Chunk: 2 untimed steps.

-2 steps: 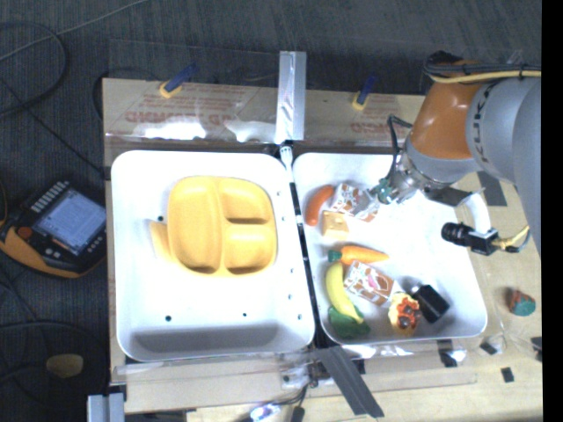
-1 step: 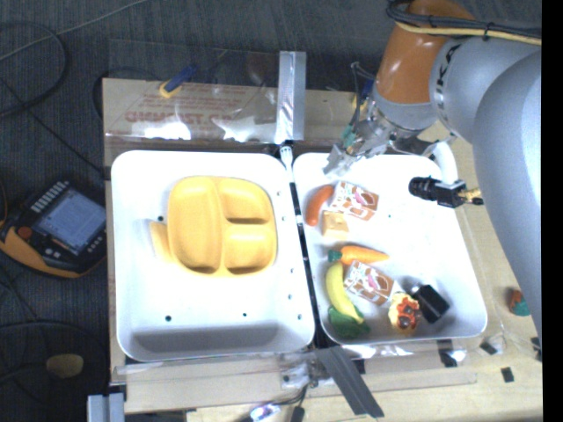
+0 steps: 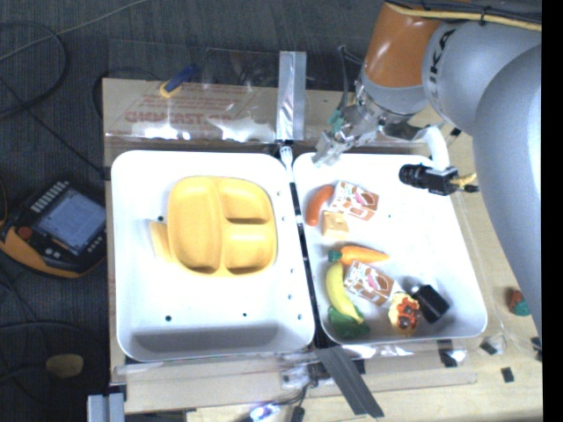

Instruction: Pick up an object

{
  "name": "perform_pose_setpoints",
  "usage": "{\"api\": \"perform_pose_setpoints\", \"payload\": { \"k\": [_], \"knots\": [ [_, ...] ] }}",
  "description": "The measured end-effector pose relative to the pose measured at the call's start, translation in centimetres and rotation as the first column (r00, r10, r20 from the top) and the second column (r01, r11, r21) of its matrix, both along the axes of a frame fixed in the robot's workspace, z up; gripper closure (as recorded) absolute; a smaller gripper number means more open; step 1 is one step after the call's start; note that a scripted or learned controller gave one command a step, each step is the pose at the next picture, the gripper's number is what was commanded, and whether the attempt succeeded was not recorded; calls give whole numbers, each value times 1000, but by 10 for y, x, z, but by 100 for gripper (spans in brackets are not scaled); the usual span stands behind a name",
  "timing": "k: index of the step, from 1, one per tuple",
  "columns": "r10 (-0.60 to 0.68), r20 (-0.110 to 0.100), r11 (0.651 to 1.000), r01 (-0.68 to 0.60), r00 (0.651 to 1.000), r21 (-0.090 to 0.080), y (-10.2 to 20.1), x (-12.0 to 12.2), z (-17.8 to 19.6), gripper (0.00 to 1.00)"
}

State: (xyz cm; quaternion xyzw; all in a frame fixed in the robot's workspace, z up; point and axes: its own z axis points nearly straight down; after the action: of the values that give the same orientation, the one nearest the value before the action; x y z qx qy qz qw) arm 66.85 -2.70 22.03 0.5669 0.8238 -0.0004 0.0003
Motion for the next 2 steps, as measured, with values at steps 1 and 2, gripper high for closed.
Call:
{"api": "perform_pose_setpoints", "payload": {
  "k": [1,2],
  "knots": [
    [106,-1,994,-106,994,-1,-49,-92,46,100],
    [185,-1,983,-185,983,1,8,-131,66,100]
  ]
}}
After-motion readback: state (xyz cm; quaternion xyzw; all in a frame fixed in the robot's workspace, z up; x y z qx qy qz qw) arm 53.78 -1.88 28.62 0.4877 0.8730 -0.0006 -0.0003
